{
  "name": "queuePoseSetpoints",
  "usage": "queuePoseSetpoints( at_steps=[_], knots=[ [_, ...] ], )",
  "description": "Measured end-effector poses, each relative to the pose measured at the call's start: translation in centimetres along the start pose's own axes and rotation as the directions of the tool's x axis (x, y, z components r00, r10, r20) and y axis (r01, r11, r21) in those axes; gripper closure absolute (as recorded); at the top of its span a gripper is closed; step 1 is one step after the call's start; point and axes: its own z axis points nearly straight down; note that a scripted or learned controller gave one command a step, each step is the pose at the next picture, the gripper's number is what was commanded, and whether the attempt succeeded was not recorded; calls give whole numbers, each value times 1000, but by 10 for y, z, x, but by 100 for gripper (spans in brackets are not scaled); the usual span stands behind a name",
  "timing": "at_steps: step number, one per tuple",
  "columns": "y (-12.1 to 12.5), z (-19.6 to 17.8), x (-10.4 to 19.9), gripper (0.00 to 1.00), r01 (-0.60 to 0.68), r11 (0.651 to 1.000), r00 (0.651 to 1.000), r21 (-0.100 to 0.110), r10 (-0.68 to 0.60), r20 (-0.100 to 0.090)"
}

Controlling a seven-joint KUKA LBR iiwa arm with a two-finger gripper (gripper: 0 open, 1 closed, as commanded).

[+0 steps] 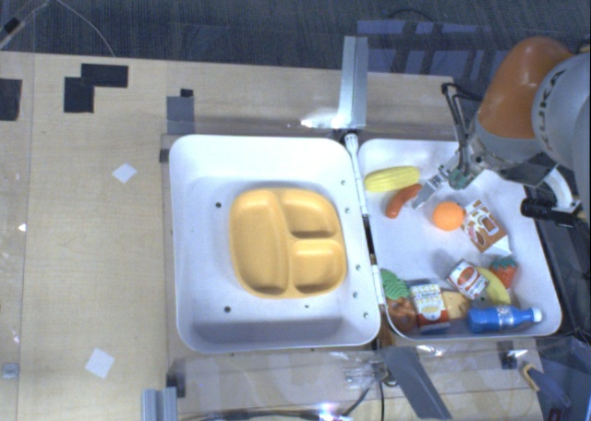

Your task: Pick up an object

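Pale wooden bench, dark carpet behind, bearing two white bins side by side.

From the camera view above: reaching in over the right bin, a grey arm with an orange band, ending in the gripper low over the bin's far half. Spread or pressed together: cannot tell at this size, and nothing visibly held.

Just beside the gripper, on the near side, an orange ball, apart from its neighbours. Just beside the gripper toward the left bin, a red sausage, with a yellow corn cob touching or nearly touching it. Near the ball, away from the left bin, a small printed carton. Well apart from the gripper, along the near wall, a crowded heap including a blue bottle and a small can. Further off still, in the left bin, a yellow divided tray.

Likeliest pick, judging by closeness and free space: the orange ball. Probably toy plastic: light, stiff, smooth, not fragile. Round, so prone to roll or squirt out of an off-centre pinch. Best taken straight down across the widest part, centred, with gentle closing.
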Motion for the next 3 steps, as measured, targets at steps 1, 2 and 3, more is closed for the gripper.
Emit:
queuePoseSetpoints(
  at_steps=[1, 2, 3],
  knots=[
    [22, 15, 19, 0, -52, 999, 999, 8, 52, -10],
    [25, 0, 17, 100, -45, 999, 999, 0, 45, -1],
    [91, -90, 64, 100, -149, 989, 989, -1, 149, -7]
  ],
)
